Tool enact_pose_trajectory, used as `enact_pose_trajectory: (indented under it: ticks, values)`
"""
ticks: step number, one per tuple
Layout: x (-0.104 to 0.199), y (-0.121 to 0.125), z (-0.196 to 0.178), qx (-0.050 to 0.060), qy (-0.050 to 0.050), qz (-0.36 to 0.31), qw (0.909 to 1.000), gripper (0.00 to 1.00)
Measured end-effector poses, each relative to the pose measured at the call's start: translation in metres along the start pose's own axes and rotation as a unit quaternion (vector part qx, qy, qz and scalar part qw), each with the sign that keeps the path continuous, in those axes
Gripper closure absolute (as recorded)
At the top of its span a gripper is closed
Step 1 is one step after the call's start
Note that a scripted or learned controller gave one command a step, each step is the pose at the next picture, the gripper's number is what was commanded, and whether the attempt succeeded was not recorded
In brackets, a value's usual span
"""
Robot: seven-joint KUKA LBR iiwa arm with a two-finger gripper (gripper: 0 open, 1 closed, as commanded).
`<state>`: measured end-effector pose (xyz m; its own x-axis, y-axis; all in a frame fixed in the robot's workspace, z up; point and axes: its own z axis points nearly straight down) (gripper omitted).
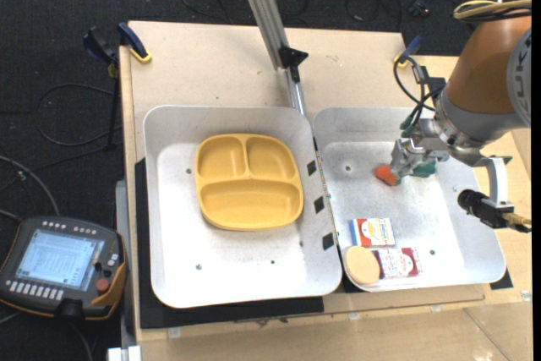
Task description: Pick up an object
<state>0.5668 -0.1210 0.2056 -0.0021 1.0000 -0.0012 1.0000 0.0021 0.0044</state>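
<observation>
orange object (386, 175) (small, rounded, possibly a toy fruit or vegetable, too small to name) lies on the floor of the right bin (448, 254), toward its far side, just left of the gripper (407, 163). gripper is low over the bin floor, its metal fingers right beside the object and apparently touching or overlapping its right edge. cannot tell whether the fingers are apart or together; nothing visibly sits between them, so no hold is claimed.

other contents: two small red-and-white cartons (385, 246) and a round tan disc (363, 265) at the near-left corner of the right bin, well apart from the gripper. left bin (169, 266) carries a yellow divided plate (249, 182).

step in hand, judged: closing on the orange object. to do it well, centre the fingers over the object rather than at its edge (an off-centre pinch would likely squirt a rounded piece sideways), go down close to the floor, close, then lift straight up and check the object rises with it.
</observation>
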Motion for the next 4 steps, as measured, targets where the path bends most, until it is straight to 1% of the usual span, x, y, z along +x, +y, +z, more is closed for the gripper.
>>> enact_pose_trajectory:
  ticks: [1,2,3,4]
  values:
    - [0.055,0.005,0.002,0.002,0.002,-0.003,1.0000,1.00]
    - [0.101,0.019,0.003,0.002,0.001,-0.003,1.0000,1.00]
    - [0.157,0.031,-0.017,0.001,0.002,-0.003,1.0000,1.00]
    - [0.219,0.050,-0.027,0.001,0.002,-0.003,1.0000,1.00]
